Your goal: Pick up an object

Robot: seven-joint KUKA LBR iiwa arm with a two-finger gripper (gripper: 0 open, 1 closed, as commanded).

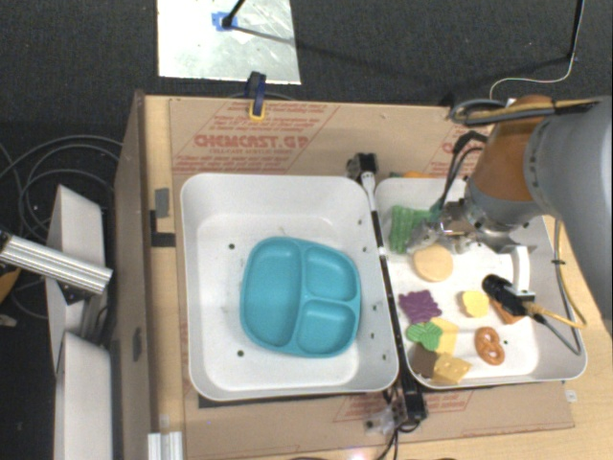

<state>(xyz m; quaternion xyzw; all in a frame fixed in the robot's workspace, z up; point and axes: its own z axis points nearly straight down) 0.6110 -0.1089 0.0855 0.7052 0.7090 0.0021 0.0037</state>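
My gripper (448, 232) is low over the back of the right bin (560, 362), at the end of the grey arm with its orange band (506, 166). It hangs just above a round tan cookie (433, 264) and right of a green leafy piece (406, 226). Nearer the front of that bin lie a purple piece (419, 305), a yellow piece (474, 303), a green and yellow piece (427, 333), a yellow wedge (450, 368) and a brown pretzel (489, 345). Nothing is visibly lifted.
The left bin (215, 257) holds a teal divided plate (300, 296). A dividing rim (379, 257) runs between the two bins. Cardboard (249, 137) lies behind them, and cables (57, 161) trail at the left.
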